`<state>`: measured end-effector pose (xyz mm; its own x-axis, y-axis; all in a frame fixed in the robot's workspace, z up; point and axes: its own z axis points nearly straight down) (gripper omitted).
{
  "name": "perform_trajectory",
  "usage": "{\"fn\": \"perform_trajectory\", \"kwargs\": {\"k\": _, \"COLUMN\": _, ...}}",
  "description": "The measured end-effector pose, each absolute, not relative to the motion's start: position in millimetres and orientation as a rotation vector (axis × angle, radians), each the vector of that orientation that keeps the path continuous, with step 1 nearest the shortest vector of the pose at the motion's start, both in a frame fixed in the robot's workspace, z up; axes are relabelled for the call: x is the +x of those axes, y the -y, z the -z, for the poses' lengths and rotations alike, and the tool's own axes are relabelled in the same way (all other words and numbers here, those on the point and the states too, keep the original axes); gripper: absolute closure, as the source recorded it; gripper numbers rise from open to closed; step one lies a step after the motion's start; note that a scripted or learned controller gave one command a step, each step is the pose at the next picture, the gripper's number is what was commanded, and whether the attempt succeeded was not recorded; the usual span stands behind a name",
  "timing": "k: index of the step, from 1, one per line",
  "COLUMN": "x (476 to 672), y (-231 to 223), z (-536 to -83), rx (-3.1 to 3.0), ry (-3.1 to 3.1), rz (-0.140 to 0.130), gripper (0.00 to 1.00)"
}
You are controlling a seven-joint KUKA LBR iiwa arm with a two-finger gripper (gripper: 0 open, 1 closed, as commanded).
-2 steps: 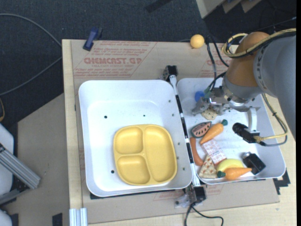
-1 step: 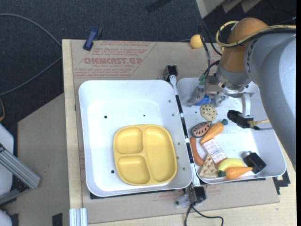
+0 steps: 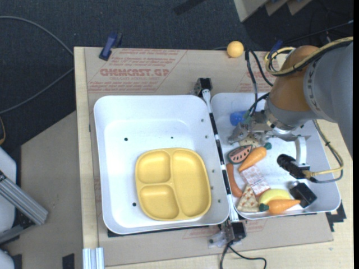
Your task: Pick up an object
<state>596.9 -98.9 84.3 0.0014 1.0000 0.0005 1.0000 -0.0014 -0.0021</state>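
My gripper (image 3: 251,132) hangs low over the back left part of the right bin (image 3: 331,190), under the grey arm with its orange band. Just in front of it lie a dark red slice (image 3: 240,152) and an orange carrot (image 3: 254,157), close to the gripper; I cannot tell whether they touch it. A small blue object (image 3: 238,118) sits just behind the gripper on the left. Nothing shows clearly held.
Nearer the front of the right bin lie an orange sausage (image 3: 234,181), a red-and-white packet (image 3: 255,177), a pizza slice (image 3: 247,200), a banana (image 3: 273,195) and a second carrot (image 3: 284,205). The left bin (image 3: 112,122) holds a yellow divided plate (image 3: 193,170). A yellow ball (image 3: 235,49) rests behind the bins.
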Motion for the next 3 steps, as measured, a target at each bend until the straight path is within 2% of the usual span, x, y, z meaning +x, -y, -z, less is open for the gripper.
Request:
{"fn": "perform_trajectory", "kwargs": {"k": 1, "x": 559.4, "y": 112.1, "z": -84.4, "rx": -2.222, "ry": 2.219, "rz": -0.001, "gripper": 0.00}}
{"fn": "perform_trajectory", "kwargs": {"k": 2, "x": 571.3, "y": 94.9, "z": -84.3, "rx": -2.221, "ry": 2.223, "rz": 0.002, "gripper": 0.00}}
{"fn": "perform_trajectory", "kwargs": {"k": 3, "x": 550.3, "y": 91.5, "z": -84.4, "rx": -2.222, "ry": 2.220, "rz": 0.000, "gripper": 0.00}}
